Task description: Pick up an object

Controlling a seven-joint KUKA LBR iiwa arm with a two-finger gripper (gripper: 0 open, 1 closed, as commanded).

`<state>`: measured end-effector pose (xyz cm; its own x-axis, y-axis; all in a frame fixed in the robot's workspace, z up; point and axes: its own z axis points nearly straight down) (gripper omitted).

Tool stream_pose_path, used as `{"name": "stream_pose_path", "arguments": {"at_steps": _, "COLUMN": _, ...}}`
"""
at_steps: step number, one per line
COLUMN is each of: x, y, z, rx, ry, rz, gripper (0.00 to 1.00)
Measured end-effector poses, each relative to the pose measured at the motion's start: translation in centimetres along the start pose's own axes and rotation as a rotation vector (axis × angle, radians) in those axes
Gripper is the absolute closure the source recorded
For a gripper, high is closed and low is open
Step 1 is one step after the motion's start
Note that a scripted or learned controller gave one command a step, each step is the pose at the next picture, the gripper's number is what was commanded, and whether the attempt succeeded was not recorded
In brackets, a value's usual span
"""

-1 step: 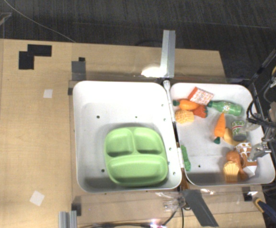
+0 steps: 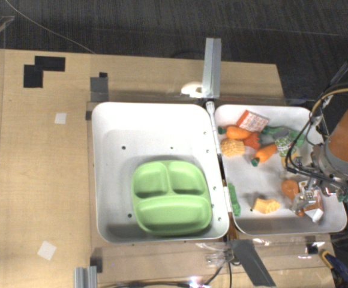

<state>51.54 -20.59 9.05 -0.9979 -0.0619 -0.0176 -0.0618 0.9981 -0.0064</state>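
Roughly early-to-mid stage, by my read: nothing is lifted yet. The grey arm w/ its orange band comes in from the right and its two-finger gripper [image 2: 308, 201] is down low in the right-hand shallow white bin [image 2: 336, 224], at that bin's near-right corner. The metal parts & cables there are cluttered, so I cannot tell if the jaws are open or closed, nor if anything sits between them.

Closest candidate is a small round orange toy piece [image 2: 290, 188], just beside the gripper on its left; touching or not, can't say. A small white and red bit [image 2: 315, 213] lies right under/next to the gripper too. Other options in the same bin: a yellow lumpy toy piece [image 2: 266, 206] near the front wall, a yellow corn-like piece [image 2: 233, 147], an orange carrot-shaped toy [image 2: 265, 153], a red and white printed packet [image 2: 252, 121] at the back, and a green strip [image 2: 233, 198] against the left wall.

The left-hand white bin [image 2: 111, 161] holds a light green plastic divided tray [image 2: 171, 197], well apart from the arm.

Done so far: arm positioned over the pile & lowered. Left, as I judge it: secure a grip on one item, prob. the round orange one, then raise it clear of the bin floor.
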Motion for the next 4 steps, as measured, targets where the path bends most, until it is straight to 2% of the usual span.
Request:
{"name": "stream_pose_path", "arguments": {"at_steps": 1, "x": 1.2, "y": 7.3, "z": -0.2, "rx": -0.003, "ry": -0.003, "rz": -0.07, "gripper": 0.0}}
{"name": "stream_pose_path", "arguments": {"at_steps": 2, "x": -0.9, "y": 5.6, "z": -0.1, "rx": -0.004, "ry": 0.001, "rz": -0.017, "gripper": 0.0}}
{"name": "stream_pose_path", "arguments": {"at_steps": 3, "x": 0.4, "y": 10.9, "z": -0.2, "rx": -0.001, "ry": -0.006, "rz": -0.258, "gripper": 0.0}}
{"name": "stream_pose_path", "arguments": {"at_steps": 4, "x": -5.6, "y": 10.1, "z": 0.0, "rx": -0.004, "ry": -0.001, "rz": -0.125, "gripper": 0.0}}
